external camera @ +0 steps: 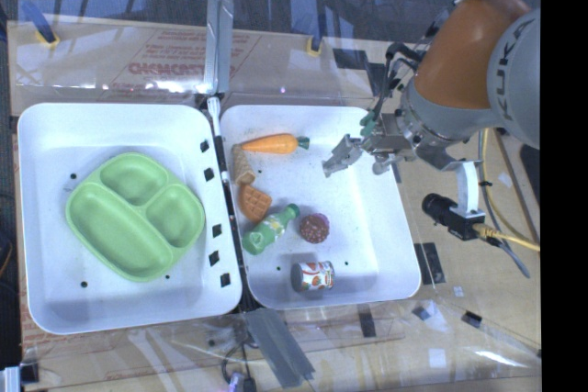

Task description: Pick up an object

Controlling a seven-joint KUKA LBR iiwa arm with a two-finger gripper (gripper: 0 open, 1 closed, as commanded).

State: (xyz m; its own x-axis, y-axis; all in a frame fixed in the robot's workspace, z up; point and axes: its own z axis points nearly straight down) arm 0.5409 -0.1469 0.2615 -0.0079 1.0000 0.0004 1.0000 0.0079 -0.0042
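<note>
With nothing between them, the fingers (360, 153) hang parted over the right bin (386, 275), the carrot (269, 143) just to their left and the can (313, 275) well below them.

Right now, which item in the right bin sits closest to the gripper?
The orange carrot, lying at the bin's far edge, just left of the gripper; the bottle, can and others lie farther toward the near side.

Bench (110, 69), pale top under clear plastic sheeting with red printed lettering, carries two shallow white plastic bins side by side, touching at the middle: left bin (46, 289), right bin (367, 275). Small black tape pieces (430, 263) lie on the bench just right of the right bin.
</note>
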